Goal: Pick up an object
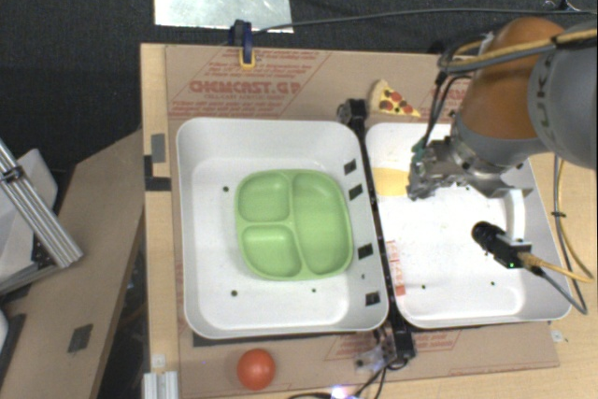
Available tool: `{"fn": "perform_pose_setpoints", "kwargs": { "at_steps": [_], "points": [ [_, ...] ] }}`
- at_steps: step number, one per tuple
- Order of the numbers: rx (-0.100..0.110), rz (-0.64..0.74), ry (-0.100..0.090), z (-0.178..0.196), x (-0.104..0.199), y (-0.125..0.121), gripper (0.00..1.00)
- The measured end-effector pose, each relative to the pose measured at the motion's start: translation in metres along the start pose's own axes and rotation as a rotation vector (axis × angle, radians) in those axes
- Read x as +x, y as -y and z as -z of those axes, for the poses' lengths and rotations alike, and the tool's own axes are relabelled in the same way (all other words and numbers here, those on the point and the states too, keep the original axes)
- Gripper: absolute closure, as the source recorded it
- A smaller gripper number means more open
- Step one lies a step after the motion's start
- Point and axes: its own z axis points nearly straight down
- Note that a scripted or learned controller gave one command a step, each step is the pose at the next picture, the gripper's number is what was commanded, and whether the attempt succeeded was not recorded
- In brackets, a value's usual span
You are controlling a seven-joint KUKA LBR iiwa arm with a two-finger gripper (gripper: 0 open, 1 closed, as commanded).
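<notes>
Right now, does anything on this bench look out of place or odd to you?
A few things lie outside the two bins: a pizza slice toy rests on the board behind the right bin, and an orange-red ball sits at the board's front edge, below the left bin. The green divided tray sits slightly askew in the left bin.

Orange ball (255,368) on cardboard (280,84), pizza toy (393,99) nr bins.
</notes>
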Motion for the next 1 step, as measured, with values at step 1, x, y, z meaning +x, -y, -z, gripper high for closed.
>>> {"fn": "perform_pose_setpoints", "kwargs": {
  "at_steps": [1],
  "points": [
    [-0.002, 0.0, 0.0, 0.0149, 0.0544, -0.0164, 1.0]
  ]
}}
